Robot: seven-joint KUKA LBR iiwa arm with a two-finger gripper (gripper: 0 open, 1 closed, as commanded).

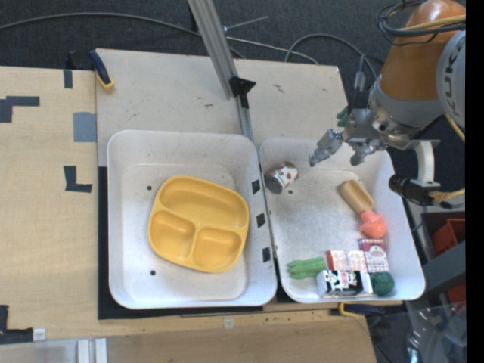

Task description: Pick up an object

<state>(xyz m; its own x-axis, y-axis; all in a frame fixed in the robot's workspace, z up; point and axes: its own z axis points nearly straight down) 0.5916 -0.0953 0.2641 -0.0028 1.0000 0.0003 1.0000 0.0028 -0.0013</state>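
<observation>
My claw [342, 148] hangs open over the right bin's [283, 237] far edge, holding nothing. Nearest target: a small white cup [283, 177] lying tipped by the bin's left wall; probably light, rigid, liable to roll, so pinch across its body. The tan cylinder with pink end [361, 206] looks stiff; grip mid-shaft. Small cartons [357, 261] carry print too small to read.
</observation>
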